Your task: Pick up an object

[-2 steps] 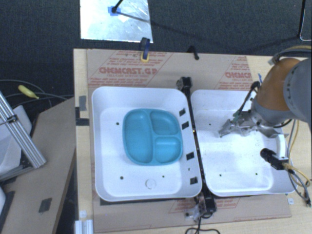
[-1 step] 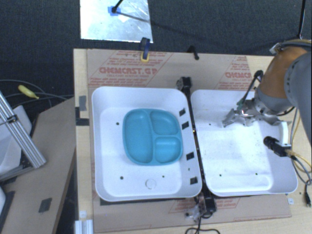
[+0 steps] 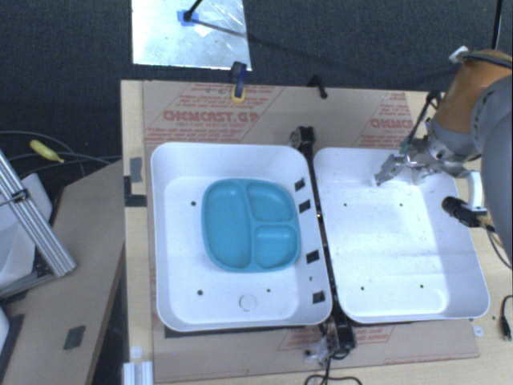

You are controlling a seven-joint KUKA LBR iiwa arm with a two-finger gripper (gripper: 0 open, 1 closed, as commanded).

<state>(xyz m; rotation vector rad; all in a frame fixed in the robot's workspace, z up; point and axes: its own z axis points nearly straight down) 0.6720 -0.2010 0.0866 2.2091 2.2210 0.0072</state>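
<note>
A blue divided plate with three compartments lies flat in the middle of the left bin. A small pale ring sits on that bin's floor near its front wall. My gripper hangs low over the far right part of the right bin, well apart from the plate. Nothing shows in its grasp. The grey arm with its orange band comes in from the right above it.
A black hinge strip runs between the two bins. A dark part juts over the right bin's right rim. Brown cardboard lies under the bins, with a shiny sheet behind.
</note>
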